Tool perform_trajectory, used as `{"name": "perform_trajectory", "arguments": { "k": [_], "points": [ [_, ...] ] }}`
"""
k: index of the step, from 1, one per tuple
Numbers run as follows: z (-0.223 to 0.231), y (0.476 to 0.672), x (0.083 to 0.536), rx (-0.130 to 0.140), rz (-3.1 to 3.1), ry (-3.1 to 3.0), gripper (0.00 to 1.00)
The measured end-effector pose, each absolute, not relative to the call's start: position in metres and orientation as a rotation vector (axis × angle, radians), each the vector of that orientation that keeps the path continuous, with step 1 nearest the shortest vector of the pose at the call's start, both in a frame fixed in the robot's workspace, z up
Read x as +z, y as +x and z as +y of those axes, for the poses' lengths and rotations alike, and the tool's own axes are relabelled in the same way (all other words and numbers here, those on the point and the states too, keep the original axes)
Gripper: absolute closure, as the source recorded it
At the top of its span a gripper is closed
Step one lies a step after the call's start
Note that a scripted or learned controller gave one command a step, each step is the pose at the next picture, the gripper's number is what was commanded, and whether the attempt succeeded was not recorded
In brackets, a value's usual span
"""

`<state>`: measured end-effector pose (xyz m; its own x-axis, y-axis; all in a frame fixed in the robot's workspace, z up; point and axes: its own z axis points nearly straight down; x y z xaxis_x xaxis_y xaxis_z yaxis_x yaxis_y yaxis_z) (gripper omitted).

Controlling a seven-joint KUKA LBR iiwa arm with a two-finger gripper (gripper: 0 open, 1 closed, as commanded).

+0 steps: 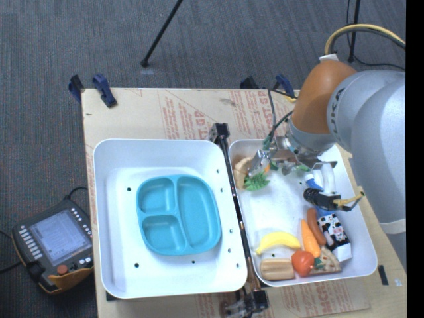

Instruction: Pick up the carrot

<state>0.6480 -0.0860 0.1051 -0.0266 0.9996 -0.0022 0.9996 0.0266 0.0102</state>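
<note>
The carrot [309, 238] is a slim orange stick lying lengthwise in the near right part of the right bin [368, 247]. It rests between a banana [278, 242] and a milk carton [334, 234], with a red tomato [302, 262] at its near end. My gripper [262, 165] hangs low over the far left corner of that bin, just above a green leafy vegetable [256, 181]. It is well away from the carrot, up and to the left of it.
The left bin [112, 177] holds a blue divided plate [178, 214]. The right bin also has a bread roll [277, 268], a brown sausage [315, 223] beside the carrot, and a pizza slice [327, 264]. A black divider [233, 191] runs between the bins.
</note>
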Motion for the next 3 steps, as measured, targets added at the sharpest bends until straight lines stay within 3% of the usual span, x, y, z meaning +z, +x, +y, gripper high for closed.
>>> {"name": "perform_trajectory", "arguments": {
  "k": [1, 2, 3],
  "points": [
    [-0.114, 0.644, 0.088, -0.002, 2.001, 2.424, 0.0],
    [-0.187, 0.596, 0.089, 0.012, 2.222, 2.231, 0.0],
    [-0.156, 0.512, 0.087, -0.002, 2.142, 2.305, 0.0]
  ]
}}
